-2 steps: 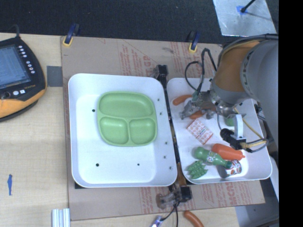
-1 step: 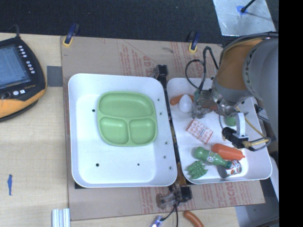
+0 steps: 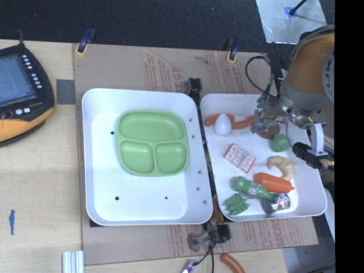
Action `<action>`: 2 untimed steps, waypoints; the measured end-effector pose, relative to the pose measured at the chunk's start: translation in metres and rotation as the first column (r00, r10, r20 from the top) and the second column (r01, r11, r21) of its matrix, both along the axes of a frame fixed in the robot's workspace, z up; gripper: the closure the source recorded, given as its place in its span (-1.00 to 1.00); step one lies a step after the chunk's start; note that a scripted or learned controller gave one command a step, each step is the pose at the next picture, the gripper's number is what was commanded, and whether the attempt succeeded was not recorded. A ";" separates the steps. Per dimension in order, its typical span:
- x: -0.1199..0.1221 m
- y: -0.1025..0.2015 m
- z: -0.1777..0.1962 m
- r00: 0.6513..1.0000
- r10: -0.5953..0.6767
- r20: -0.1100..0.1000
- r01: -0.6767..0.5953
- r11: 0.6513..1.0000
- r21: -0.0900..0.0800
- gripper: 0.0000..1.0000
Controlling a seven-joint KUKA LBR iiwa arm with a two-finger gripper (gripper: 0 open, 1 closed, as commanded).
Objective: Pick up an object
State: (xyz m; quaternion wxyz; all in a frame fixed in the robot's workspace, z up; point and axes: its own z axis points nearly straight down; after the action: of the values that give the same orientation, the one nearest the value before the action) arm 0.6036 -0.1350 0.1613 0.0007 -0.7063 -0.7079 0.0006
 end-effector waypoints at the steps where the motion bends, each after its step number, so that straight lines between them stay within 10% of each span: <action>1: 0.000 0.000 0.000 1.000 0.000 -0.001 0.000 1.000 0.000 -1.00; 2: 0.051 -0.013 -0.064 1.000 0.003 0.010 -0.003 1.000 -0.002 -1.00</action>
State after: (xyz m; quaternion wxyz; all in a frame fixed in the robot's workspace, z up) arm 0.6545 -0.1480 0.0976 -0.0034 -0.7052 -0.7090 -0.0023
